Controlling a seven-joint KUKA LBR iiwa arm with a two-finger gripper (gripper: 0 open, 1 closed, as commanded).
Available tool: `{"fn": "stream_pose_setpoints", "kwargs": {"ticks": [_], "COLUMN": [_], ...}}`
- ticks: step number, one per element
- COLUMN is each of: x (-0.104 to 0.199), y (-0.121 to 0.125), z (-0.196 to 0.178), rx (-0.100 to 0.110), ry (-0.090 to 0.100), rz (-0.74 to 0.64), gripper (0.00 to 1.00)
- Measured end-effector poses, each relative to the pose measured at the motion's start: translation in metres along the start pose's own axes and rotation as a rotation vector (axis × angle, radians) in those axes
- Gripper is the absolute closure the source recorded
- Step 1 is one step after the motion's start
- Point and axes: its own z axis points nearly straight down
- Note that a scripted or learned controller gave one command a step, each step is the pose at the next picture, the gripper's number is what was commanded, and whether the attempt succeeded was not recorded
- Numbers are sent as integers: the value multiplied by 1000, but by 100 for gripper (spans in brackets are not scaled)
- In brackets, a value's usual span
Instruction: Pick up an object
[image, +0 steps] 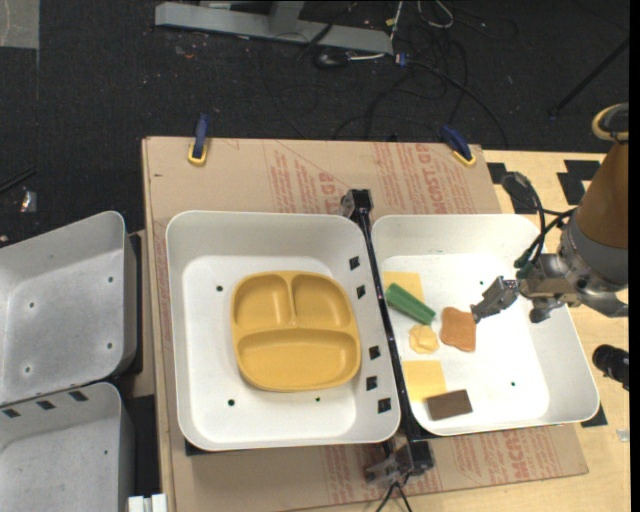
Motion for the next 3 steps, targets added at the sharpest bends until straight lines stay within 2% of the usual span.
{"fn": "stream_pose_setpoints", "kwargs": {"ticks": [1,3], "x": [0,-3], "y": [2,18], "z": [-4,104], "rx": [-9,-5], "ry": [-2,0], "rz": [-2,0], "gripper": [0,0]}}
